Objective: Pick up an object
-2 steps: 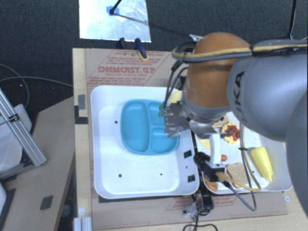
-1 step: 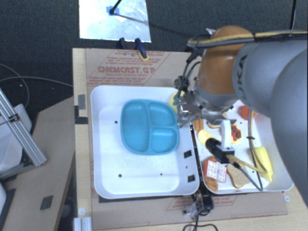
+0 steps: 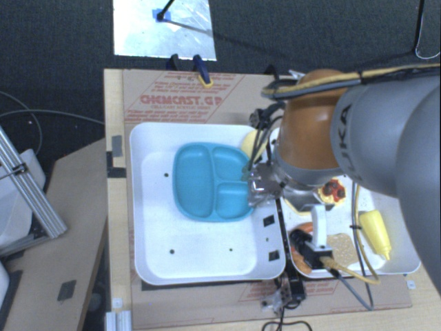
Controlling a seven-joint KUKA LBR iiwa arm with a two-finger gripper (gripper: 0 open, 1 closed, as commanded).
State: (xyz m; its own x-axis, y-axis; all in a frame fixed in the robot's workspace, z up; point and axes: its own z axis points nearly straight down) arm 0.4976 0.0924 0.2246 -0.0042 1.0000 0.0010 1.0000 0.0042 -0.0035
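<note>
A blue divided plate [image 3: 209, 183] lies in the left white bin [image 3: 200, 254], toward its upper right. My gripper [image 3: 255, 185] hangs low over the plate's right edge, close to the wall between the two bins. The big grey arm with its orange band covers much of the right bin [image 3: 403, 257]. In that bin I see a yellow corn-like piece [image 3: 375, 233], a small red and dark item [image 3: 334, 191] and a round tan piece [image 3: 342, 247]. A pale yellow object [image 3: 249, 142] peeks out just above the gripper, mostly hidden by the wrist.
The bins rest on a cardboard sheet [image 3: 182, 95] on the bench. A shiny foil sheet [image 3: 164, 19] lies beyond it at the top. A metal frame [image 3: 27, 192] stands at the far left. The lower half of the left bin is bare white floor.
</note>
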